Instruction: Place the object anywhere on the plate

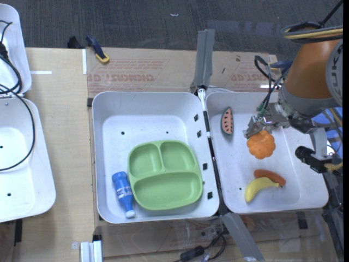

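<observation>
Gripper (260, 126) above lumpy orange fruit (260, 144); green compartmented plate (164, 174) apart

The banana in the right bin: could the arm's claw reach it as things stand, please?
Probably yes. The banana lies uncovered near the bin's front, just past the orange fruit beneath the claw; only the red piece touches it.

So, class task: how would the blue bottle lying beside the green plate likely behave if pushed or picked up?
The blue bottle lies on its side with a round body, so a push across it would probably make it roll, until the green plate or the bin wall stops it. It looks like small plastic, so likely light and stiff. Its smooth surface may be slippery.
</observation>
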